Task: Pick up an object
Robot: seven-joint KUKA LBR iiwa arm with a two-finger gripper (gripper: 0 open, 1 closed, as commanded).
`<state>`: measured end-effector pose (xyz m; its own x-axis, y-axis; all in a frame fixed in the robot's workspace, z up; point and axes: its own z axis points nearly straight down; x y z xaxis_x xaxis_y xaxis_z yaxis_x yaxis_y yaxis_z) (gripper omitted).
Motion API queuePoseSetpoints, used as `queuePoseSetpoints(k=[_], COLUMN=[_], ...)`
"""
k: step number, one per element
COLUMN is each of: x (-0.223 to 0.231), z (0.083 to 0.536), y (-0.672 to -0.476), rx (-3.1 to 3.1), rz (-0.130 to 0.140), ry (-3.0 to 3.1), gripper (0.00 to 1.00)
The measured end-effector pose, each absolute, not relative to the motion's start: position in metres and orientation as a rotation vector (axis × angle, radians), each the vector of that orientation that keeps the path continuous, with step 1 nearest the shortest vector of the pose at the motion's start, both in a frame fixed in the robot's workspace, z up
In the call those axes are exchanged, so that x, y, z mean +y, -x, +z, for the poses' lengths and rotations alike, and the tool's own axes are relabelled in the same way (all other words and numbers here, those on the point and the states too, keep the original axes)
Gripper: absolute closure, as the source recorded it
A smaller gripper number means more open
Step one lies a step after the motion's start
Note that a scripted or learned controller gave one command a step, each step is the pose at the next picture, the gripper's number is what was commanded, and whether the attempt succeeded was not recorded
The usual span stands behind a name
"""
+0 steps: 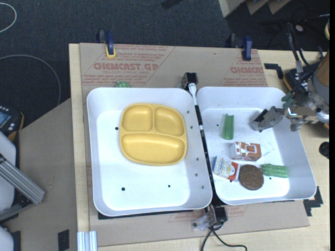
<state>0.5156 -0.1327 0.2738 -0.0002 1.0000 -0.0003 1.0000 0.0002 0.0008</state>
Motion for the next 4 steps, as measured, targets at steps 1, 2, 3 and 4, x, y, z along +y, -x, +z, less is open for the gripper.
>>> queuePoseSetpoints(k=[1, 2, 3, 4], x=[-0.133, -0.007, -0.028, 0.038], z=[0.285, 0.197, 0.317, 0.281], y=[-0.516, -0.512, -0.479, -0.479], rx=[2.22, 2.241, 2.216, 2.232], rz=[0.003, -0.005, 0.011, -0.004], ry=[-2.218, -2.217, -2.216, -2.218], gripper=[1.0, 1.0, 1.0, 1.0])
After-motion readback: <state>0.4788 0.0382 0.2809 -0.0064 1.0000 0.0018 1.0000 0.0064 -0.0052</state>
